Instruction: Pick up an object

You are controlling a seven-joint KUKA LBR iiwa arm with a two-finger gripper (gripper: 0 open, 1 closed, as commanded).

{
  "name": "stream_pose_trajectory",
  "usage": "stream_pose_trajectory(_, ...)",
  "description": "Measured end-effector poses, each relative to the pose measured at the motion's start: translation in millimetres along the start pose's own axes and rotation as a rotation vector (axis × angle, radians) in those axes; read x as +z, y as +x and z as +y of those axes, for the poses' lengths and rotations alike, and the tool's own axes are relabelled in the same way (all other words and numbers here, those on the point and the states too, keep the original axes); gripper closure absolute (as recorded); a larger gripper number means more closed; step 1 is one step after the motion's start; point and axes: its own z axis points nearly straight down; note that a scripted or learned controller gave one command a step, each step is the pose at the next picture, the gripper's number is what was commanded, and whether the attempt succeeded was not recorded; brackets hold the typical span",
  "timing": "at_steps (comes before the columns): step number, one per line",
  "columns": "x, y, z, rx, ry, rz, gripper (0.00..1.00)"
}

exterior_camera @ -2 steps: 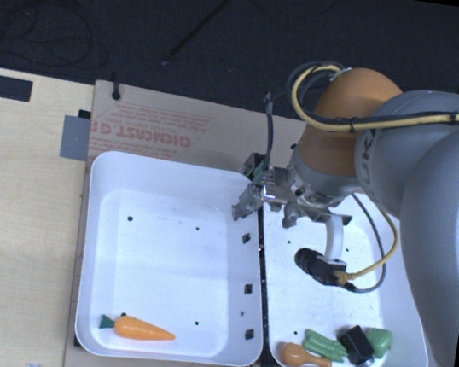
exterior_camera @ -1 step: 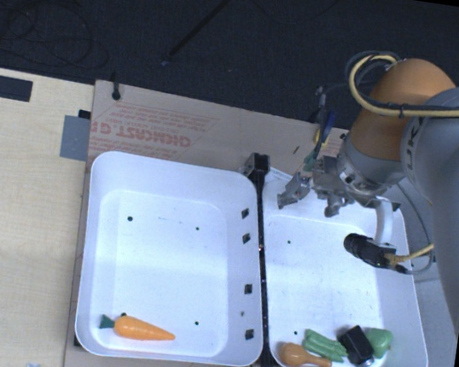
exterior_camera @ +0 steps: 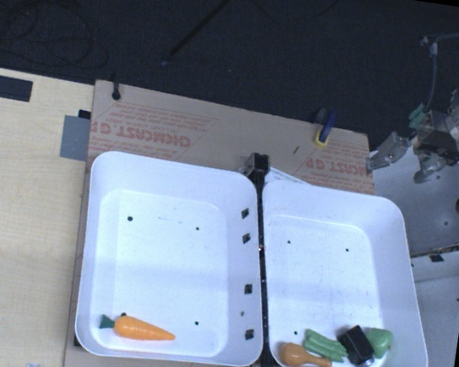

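Carrot (exterior_camera: 144,329), orange with a green stub at its left end, lies flat along the front wall of the left bin (exterior_camera: 106,202). A row of black clips runs down the seam between the two bins. In the right bin's (exterior_camera: 409,276) front corner four things huddle: a tan pear-shaped piece (exterior_camera: 303,358), a green pod (exterior_camera: 325,345), a black block (exterior_camera: 357,345) and a green lump (exterior_camera: 378,338), touching or overlapping. The hand (exterior_camera: 413,158) hangs beyond that bin's far right corner, over the bench, its fingers spread apart with nothing between them.
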Motion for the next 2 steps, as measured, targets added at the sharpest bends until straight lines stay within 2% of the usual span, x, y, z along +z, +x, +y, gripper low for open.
stream_pose_trajectory(1,1,6,-1,-0.008,0.018,0.006,1.00)
stream_pose_trajectory(2,16,43,-2,-0.009,0.019,0.009,1.00)
